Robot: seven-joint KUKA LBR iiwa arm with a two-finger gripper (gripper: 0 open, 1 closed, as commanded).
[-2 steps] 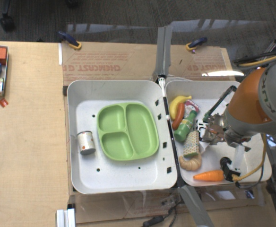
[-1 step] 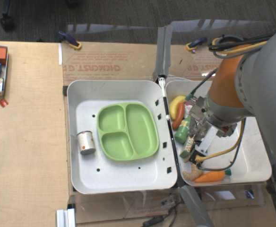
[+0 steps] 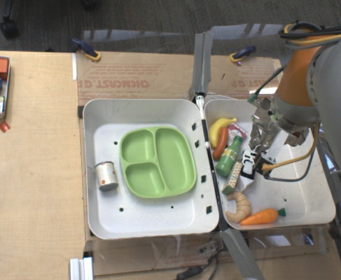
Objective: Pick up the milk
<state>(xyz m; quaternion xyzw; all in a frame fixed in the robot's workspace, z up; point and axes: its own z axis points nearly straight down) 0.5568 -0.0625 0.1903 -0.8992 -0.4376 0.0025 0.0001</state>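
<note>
The milk, a small white carton with black patches, lies in the right bin near its left-centre, beside a green bottle. My gripper hangs from the orange-banded wrist just above and to the right of the carton. Its two dark fingers point down and left, stand slightly apart, and have nothing between them. The fingertips are close to the carton's upper edge.
A banana, a red sausage, a speckled strip, a croissant-like piece and a carrot crowd the right bin's left side. The left bin holds a green divided plate and a small can.
</note>
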